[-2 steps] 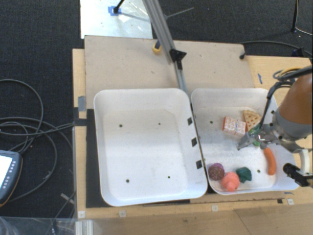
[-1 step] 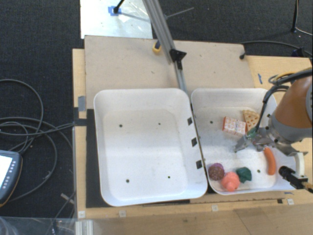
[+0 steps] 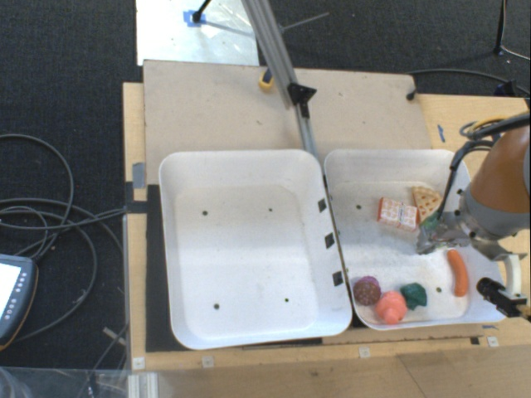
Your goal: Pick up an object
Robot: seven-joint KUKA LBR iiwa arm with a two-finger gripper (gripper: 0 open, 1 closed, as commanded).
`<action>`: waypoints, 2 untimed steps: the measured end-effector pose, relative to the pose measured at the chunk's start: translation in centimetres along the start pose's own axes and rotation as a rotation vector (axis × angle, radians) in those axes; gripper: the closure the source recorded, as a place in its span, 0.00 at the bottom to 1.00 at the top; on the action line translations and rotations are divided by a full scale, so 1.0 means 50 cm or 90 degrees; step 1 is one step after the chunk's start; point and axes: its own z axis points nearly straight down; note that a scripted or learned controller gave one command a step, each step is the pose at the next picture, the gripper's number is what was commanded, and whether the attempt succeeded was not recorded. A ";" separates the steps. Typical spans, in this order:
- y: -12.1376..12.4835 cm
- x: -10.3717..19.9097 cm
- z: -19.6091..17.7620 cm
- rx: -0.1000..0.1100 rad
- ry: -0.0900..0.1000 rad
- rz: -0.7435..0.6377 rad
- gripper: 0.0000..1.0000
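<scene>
Several small objects lie in the right bin (image 3: 357,172): a red and white box (image 3: 397,213), a tan waffle-like piece (image 3: 426,198) with something green under it, an orange sausage (image 3: 457,272), a dark green piece (image 3: 413,294), a pink piece (image 3: 391,307) and a dark purple ball (image 3: 367,289). My gripper (image 3: 430,240) hangs low over the right side of that bin, just right of the box and up-left of the sausage. The arm's orange band (image 3: 504,172) is above it.
The left bin (image 3: 241,247) sits beside the right one, divided by a rim with black clips (image 3: 329,240). A grey pole (image 3: 274,40) slants in from the top. Cables (image 3: 50,222) and a tablet (image 3: 12,293) lie on the floor at the left.
</scene>
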 end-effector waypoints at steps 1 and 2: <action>-0.005 0.008 -0.091 -0.002 -0.001 -0.002 1.00; 0.009 0.020 -0.213 -0.004 -0.001 -0.003 1.00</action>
